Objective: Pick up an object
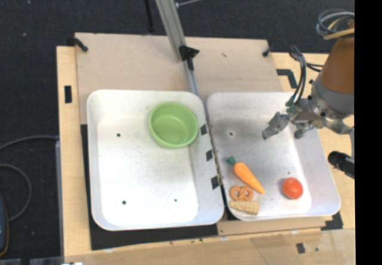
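Observation:
In the right bin (310, 156), near its front edge, lie an orange carrot (248, 177), a red tomato (292, 188), a brown pretzel (240, 193) and a pale yellow corn piece (246, 206). A green bowl (173, 125) stands in the back of the left bin (113, 156). My gripper (285, 130) hovers over the upper middle of the right bin, above and behind the carrot and tomato. Its fingers are spread apart, with nothing between them.
A slanted metal pole (170, 16) rises from the seam between the bins at the back. The grey arm with its orange band (340, 73) enters from the right, over the right bin's far corner. Cables hang beside it.

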Robot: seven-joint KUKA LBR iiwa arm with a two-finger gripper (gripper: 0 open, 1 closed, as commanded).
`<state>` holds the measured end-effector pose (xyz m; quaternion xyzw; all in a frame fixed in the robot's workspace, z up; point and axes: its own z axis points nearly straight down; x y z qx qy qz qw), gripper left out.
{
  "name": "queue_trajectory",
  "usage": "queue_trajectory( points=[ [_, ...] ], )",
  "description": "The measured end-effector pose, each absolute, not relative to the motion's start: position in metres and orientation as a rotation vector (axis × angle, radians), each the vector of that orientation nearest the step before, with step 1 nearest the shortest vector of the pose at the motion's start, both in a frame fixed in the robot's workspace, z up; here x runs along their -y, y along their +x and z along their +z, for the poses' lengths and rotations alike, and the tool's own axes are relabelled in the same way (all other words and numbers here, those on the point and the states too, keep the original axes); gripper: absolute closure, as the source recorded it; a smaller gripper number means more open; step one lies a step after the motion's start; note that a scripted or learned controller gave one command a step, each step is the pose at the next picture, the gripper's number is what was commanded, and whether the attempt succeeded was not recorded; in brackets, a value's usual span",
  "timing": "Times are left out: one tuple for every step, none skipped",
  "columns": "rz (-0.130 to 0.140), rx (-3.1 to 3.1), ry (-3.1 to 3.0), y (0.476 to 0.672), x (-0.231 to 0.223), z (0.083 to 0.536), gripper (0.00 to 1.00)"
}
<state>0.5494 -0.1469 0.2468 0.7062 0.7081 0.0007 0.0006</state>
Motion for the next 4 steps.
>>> queue_trajectory(
  points=[
    [0.003, -2.222, 2.219, 0.549, 0.147, 0.247, 0.0],
    [-0.005, -2.221, 2.223, 0.549, 0.147, 0.205, 0.0],
    [-0.005, -2.219, 2.227, 0.558, 0.145, 0.157, 0.0],
    [-0.006, -2.221, 2.224, 0.557, 0.146, 0.104, 0.0]
  ],
)
